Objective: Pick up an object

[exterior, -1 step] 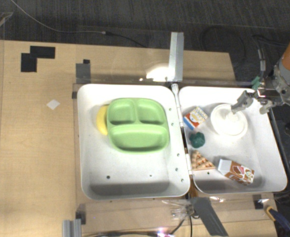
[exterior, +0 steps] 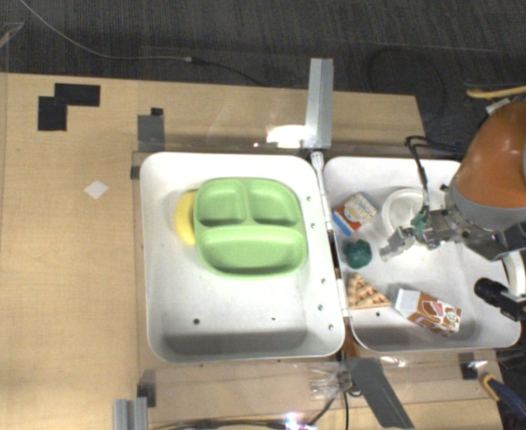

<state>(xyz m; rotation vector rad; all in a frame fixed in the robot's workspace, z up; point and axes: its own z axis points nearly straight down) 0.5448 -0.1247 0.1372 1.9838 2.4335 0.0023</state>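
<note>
Teal ball (exterior: 358, 254) sits low in the right bin (exterior: 478, 334) beside the divider, end effector (exterior: 397, 241) hovering just to its right, seemingly lined up for a grab, though I can't tell its grip state.

Two white bins side by side on bench (exterior: 56, 267). Left bin (exterior: 236, 330): green divided tray (exterior: 247, 224) in upper half, yellow object (exterior: 185, 218) poking out at its left edge, partly under it. Right bin (exterior: 478, 330): gripper (exterior: 404, 237) low over the middle, arm (exterior: 504, 173) w/ orange band coming in from right. White cup (exterior: 404, 209) just behind gripper. Small red/white packet (exterior: 357, 210) upper left, teal object (exterior: 358, 254) below it, checkered packet (exterior: 366, 291) at lower left, brown/white carton (exterior: 430, 312) near front wall.
</note>
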